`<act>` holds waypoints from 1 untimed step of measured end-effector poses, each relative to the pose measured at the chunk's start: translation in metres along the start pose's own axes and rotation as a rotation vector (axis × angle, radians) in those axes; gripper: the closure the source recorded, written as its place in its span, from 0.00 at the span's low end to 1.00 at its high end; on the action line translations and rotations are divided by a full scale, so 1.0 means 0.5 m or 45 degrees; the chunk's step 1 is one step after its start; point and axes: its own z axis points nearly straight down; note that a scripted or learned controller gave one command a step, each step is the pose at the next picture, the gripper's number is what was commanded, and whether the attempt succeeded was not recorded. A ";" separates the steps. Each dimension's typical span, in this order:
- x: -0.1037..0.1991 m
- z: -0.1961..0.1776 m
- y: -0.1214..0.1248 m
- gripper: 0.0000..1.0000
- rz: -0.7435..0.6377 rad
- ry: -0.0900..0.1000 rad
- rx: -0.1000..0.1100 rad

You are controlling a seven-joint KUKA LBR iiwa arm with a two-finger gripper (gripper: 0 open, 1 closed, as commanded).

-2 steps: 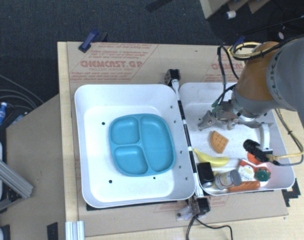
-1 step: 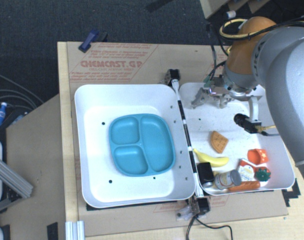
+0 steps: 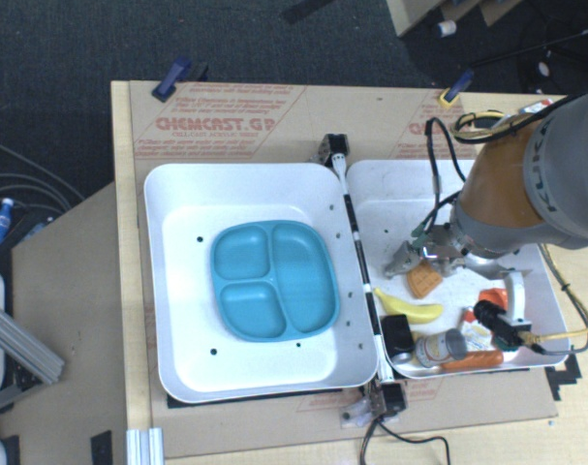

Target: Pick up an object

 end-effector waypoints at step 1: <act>0.001 -0.020 0.001 1.00 0.000 0.000 -0.003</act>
